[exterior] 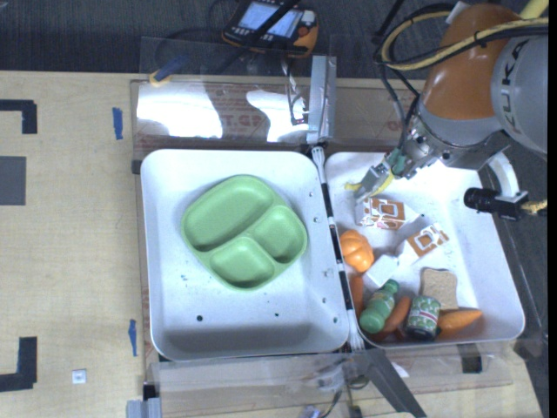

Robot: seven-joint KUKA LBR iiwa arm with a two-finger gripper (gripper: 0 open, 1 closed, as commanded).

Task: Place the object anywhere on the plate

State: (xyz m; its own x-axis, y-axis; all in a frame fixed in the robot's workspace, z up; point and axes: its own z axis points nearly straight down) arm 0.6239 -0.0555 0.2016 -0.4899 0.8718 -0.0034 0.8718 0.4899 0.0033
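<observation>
The grey KUKA arm with its orange band (487,68) leans in from three o'clock, its bulk over the upper corner of the right bin, so that the wrist can drop toward the pile there. The left shallow white bin (165,303) bears the green three-compartment plastic plate (245,230), which lies near the bin's middle with all three wells bare, an open landing place; nothing has been set on it yet. The right shallow white bin (500,259) serves as the store: its things are crowded toward six o'clock and along the divider at nine o'clock.

Among them, a brown slice of toy bread (440,286) lies beside an orange carrot-like piece (461,319), a green and white can (424,315), a green bottle-shaped toy (378,306) and a round orange fruit (356,249) touching the divider. Two small orange-and-white packets (384,212) (428,239) lie nearer the centre, just below the tool.

The two-finger gripper (379,174) hangs at about eleven o'clock in the right bin, pointing down and left toward the upper packet. Whether its pincer is spread or pressed together I cannot tell, and nothing visibly sits in it. Which item is meant for the plate is not settled; by my judgement the upper packet is likeliest, being nearest.
</observation>
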